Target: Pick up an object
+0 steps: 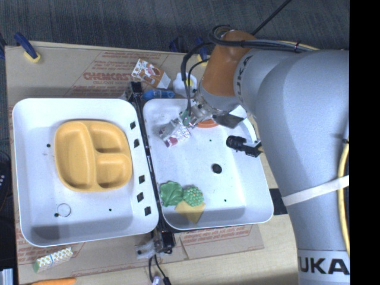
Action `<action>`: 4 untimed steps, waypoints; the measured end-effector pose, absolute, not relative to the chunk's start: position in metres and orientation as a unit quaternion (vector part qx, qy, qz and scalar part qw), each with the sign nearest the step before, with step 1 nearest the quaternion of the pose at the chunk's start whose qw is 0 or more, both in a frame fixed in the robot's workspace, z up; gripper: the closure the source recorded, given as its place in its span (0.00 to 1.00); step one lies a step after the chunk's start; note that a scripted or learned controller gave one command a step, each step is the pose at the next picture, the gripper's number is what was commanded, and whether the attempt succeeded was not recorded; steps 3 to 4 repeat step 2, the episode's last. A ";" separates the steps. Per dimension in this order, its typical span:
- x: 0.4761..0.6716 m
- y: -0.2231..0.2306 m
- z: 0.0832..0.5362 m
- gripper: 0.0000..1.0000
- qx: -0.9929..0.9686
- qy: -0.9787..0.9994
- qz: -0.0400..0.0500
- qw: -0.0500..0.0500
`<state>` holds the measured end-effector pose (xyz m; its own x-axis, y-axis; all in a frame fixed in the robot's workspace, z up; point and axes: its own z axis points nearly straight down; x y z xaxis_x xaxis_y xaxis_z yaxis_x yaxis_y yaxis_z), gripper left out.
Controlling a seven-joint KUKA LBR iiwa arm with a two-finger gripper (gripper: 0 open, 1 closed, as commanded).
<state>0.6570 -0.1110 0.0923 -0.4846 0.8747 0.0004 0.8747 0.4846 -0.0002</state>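
I'm watching the gripper (191, 116) hanging over the far end of the right bin (249, 209), but I honestly can't tell how its tips are sitting. A crinkly clear packet (173, 132) is lying just beside it. A bumpy green plastic toy (181, 195) is sitting at that bin's near end. The left bin (27, 159) is holding a smooth yellow divided tray (93, 154).

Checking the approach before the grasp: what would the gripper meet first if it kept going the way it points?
Probably the small clear packet with red bits in the right bin. The gripper sits just above and right of it, aimed down-left. Depth is hard to judge from this slanted view.
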 end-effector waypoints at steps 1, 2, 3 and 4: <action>0.658 -0.110 0.103 1.00 -0.506 -0.863 0.000 0.000; 0.598 -0.054 0.193 1.00 -0.546 -0.838 0.000 0.001; 0.598 -0.054 0.193 1.00 -0.546 -0.838 0.000 0.001; 0.598 -0.054 0.193 1.00 -0.546 -0.838 0.000 0.001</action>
